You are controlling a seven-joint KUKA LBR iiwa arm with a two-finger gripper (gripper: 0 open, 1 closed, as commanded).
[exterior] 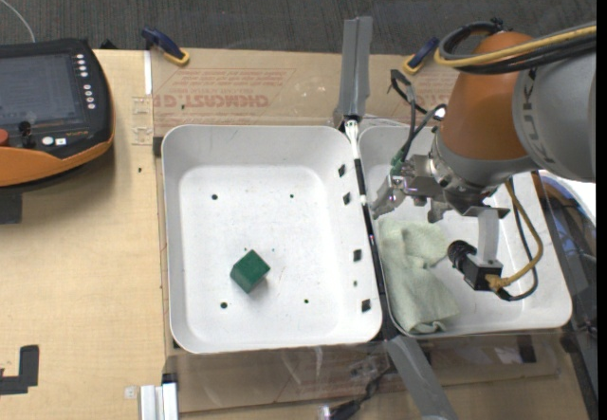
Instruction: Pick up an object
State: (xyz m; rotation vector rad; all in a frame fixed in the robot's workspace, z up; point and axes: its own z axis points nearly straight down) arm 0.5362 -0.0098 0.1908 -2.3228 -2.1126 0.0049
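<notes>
- overhead, the grey arm with its orange band point(488, 91) reaches in from the right and hangs over the right shallow white plastic bin point(545, 314).
- its two-finger gripper point(410, 189) sits low near that bin's left wall, just above a crumpled pale green cloth point(417, 281); whether it is wide, narrow or holding anything cannot be told.
- a small dark green cube point(250, 271) lies alone in the left shallow white plastic bin point(190, 219), toward its front, well apart from the gripper.
- a black and orange handheld control pendant point(47, 110) rests on the wooden bench point(76, 276) at the left.
</notes>
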